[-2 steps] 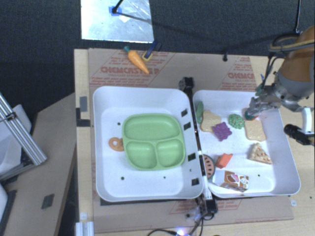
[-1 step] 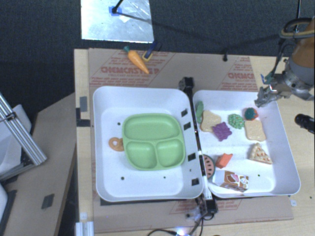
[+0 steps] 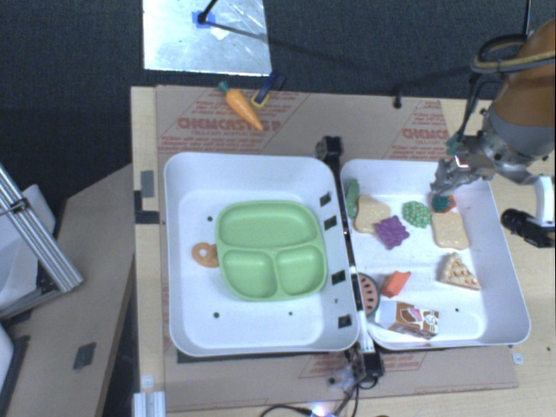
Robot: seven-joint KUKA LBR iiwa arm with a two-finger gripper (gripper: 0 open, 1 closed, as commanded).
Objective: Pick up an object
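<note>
My gripper (image 3: 446, 183) hangs low over the far right part of the right bin (image 3: 499, 315). A small teal and red piece (image 3: 443, 203) lies just under it, and I cannot tell whether they touch. Close by in the same bin lie a green knobbly piece (image 3: 417, 214), a pale bread slice (image 3: 450, 230), purple grapes (image 3: 393, 231) and a toast slice (image 3: 372, 213). Further forward are a pizza wedge (image 3: 459, 272), an orange-red piece (image 3: 396, 282), a watermelon slice (image 3: 367, 292) and a printed packet (image 3: 416, 318).
The left bin (image 3: 187, 320) holds a green divided plate (image 3: 269, 248) and a small pretzel (image 3: 205, 254) beside it. A toy carrot (image 3: 243, 109) lies on the cardboard behind the bins. A green piece (image 3: 352, 198) leans at the divider between the bins.
</note>
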